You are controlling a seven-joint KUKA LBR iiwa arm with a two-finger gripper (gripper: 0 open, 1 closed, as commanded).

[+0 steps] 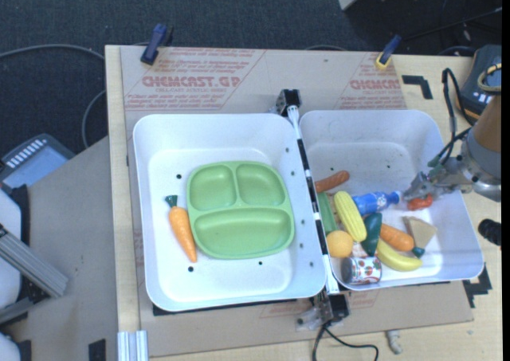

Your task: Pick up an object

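Observation:
My gripper (421,190) is low over the right side of the right bin (374,132), with the arm coming in from the right edge. A small red object (420,203) lies just beneath its tip; whether the two touch is unclear. To its left is a blue bottle (374,202). Around it are a yellow corn cob (349,216), a sausage (331,182), an orange ball (339,244), a small can (362,269), a banana (398,258), a small carrot (396,236) and a tan wedge (421,231).
The left bin (159,144) holds a green divided plate (239,209) and a carrot (182,232) beside its left side. A black hinge strip (301,168) runs between the bins. The back half of the right bin has bare floor.

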